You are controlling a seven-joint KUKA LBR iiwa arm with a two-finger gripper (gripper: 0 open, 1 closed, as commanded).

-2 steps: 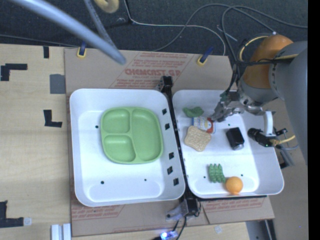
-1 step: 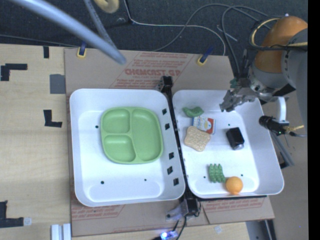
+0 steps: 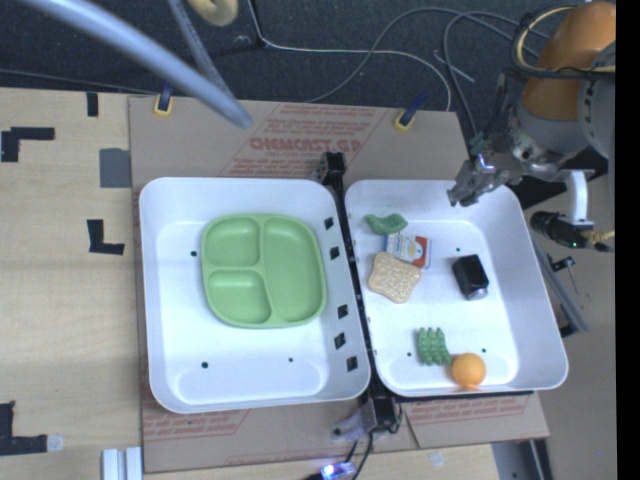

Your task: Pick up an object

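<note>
We judge the pick as barely begun: nothing is lifted, and every object lies loose on the floor of the right bin (image 3: 520,268). Our gripper (image 3: 468,190) hovers over that bin's rim at about one o'clock from its middle, well apart from all the pieces. Its fingers are too small and dark for us to tell how far they stand open; we see nothing between them.

The candidates sit as follows. A small green leaf-like piece (image 3: 385,223) lies near twelve o'clock, with a red and white carton (image 3: 413,250) just beside it toward four o'clock. A tan waffle-textured biscuit (image 3: 393,278) touches or nearly touches the carton's lower left. A black block (image 3: 470,275) lies at about three o'clock of the biscuit, apart from the others and nearest our gripper. Down at six o'clock a green ridged piece (image 3: 432,346) rests just beside an orange ball (image 3: 467,370).

What is left, as we judge it: choosing one, descending, closing and lifting.

The left bin (image 3: 170,268) holds a green divided plate (image 3: 264,270). Both bins stand on a brown cardboard sheet (image 3: 300,138) over a pale wooden bench (image 3: 60,298). Loose cables (image 3: 400,38) trail across the dark floor beyond at twelve o'clock.
</note>
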